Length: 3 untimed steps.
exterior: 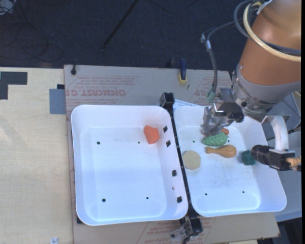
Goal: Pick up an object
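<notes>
Two shallow white plastic bins sit side by side on a pale cardboard sheet [117, 85] over a light wooden bench [25, 151]. The left bin [86, 187] holds a small orange wedge-shaped piece [151, 134] near its upper right corner. Across the black clips on the shared wall, the right bin [264, 200] carries a flat, round beige disc [191, 160], a knobbly green oval toy [215, 140] touching a tan drumstick-shaped toy [222, 151], and a small dark teal lump [248, 158] by the right wall. The gripper [212, 124] is low over the green toy's upper edge; how its tips stand I cannot tell. A clean pick probably needs the tips astride the green toy alone, clear of the drumstick. Behind the bench lie dark floor and loose cables.
</notes>
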### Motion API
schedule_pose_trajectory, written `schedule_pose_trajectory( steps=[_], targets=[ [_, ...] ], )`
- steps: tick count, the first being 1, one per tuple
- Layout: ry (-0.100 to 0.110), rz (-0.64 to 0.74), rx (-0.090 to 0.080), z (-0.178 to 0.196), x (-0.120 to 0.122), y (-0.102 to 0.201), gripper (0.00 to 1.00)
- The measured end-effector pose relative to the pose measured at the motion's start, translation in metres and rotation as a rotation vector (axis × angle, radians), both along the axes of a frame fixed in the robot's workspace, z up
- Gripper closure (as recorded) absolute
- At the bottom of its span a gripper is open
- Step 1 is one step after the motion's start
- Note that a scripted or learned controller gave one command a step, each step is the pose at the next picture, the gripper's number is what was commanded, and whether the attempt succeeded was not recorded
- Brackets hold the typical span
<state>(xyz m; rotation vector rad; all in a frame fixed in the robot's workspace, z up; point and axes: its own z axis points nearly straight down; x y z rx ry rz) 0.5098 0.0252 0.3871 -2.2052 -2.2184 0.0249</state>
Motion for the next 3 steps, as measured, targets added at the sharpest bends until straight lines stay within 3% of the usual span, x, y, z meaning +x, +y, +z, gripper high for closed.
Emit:
schedule_pose_trajectory(
  steps=[1,2,3],
  targets=[
    [0.003,0.005,-0.001,0.009,0.0,-0.001,1.0],
    [-0.005,-0.013,0.001,-0.101,-0.037,-0.054,1.0],
    [-0.009,-0.011,0.002,-0.194,-0.036,-0.099,1.0]
  ],
)
